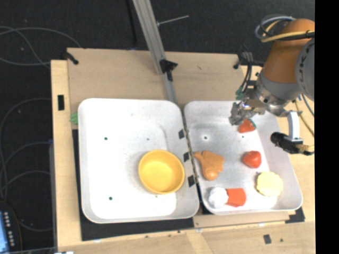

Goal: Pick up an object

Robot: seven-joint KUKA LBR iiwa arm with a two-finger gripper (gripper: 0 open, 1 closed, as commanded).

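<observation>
Camera view: jaws point(239, 115) just above small red obj point(247, 126), right bin point(212, 115).

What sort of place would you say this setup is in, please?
Most likely a robotics lab's grasping test bench: a KUKA arm reaches over two white bins, toy-like objects such as a yellow bowl lie inside, and loose cables trail over the dark floor.

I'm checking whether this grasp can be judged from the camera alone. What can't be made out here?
- Gripper: its fingers merge with the wrist above them, so open or shut is unclear.
- Red object under the gripper: partly covered, shape and contact unclear.
- White object: too small to identify, partly behind the bin rim.
- Arm: cut off by the right edge.
</observation>
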